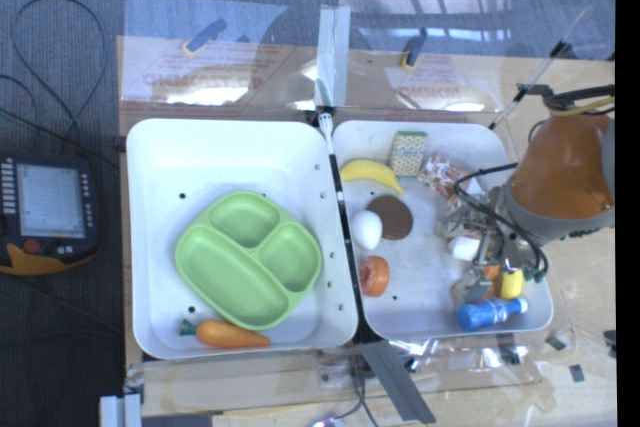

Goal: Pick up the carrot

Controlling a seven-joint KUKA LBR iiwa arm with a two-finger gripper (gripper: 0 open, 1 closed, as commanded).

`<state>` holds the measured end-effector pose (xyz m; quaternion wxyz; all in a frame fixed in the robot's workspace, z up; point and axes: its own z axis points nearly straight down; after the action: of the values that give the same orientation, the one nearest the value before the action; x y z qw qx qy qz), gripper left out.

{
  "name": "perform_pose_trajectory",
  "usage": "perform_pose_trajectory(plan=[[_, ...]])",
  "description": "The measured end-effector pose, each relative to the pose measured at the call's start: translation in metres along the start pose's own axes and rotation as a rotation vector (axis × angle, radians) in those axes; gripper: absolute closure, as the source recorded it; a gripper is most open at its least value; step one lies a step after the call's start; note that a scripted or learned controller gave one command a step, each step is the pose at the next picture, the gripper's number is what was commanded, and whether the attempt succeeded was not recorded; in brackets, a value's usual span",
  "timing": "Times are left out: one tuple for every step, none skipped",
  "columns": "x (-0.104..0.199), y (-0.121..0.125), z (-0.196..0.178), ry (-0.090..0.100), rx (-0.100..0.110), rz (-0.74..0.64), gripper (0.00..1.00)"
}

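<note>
Carrot [233, 336] first, since it lies nearest me: flat along the near wall of the left bin [150, 215], its green stem end pointing left, just beside the near rim of the green divided plate [250, 258] and possibly touching it. Nothing holds it.

Across the divider, the right bin [420, 320] is crowded: a banana [371, 175], a brown disc [391, 217] with a white egg [367, 230] beside it, an orange fruit [373, 276], a patterned block [408, 153] at the far side, and a blue bottle [490, 313] near the right corner.

My arm [560, 177] hangs over that right bin, well apart from the carrot. Its tool [478, 255] sits among cables and clutter, and I cannot tell how it is set.

My worries: the arm must cross the divider wall and could clip it. With the carrot pinned between bin wall and plate rim, a descending tool may strike either one, or nudge the carrot so it rolls away instead of being caught.
</note>
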<state>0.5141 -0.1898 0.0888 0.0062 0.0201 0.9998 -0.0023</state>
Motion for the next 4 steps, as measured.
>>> perform_pose_trajectory(plan=[[0.0,0.041,0.0,0.001,-0.002,0.102,0.0],[0.028,0.051,-0.001,-0.002,-0.002,0.153,0.0],[0.025,0.051,-0.014,-0.006,-0.002,0.151,1.0],[0.013,0.115,-0.097,0.005,-0.006,-0.261,1.0]])
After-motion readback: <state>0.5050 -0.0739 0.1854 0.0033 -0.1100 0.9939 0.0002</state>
